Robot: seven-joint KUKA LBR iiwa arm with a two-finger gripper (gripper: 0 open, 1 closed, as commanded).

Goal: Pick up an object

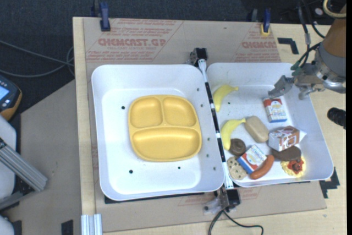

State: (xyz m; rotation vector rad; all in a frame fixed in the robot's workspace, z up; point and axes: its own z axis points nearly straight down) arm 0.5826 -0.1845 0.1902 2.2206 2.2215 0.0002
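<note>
The right bin [316,135] holds several toy foods: two yellow bananas [224,93] [231,130], a tan bread roll [256,128], a chocolate donut [237,146], a cookie [236,168], a sausage [263,167] and a red-and-white box [275,110]. My gripper [292,87] hangs over that bin's far right part, just above and behind the red-and-white box. Its two grey fingers stand apart with nothing between them.
In the left bin [104,118] lies a yellow divided plate [165,127]. More items crowd the right bin's near corner: a small carton [283,137], a snack packet [253,157] and a yellow-red piece [295,166]. Clamps [103,14] and cables sit at the bench's far edge.
</note>
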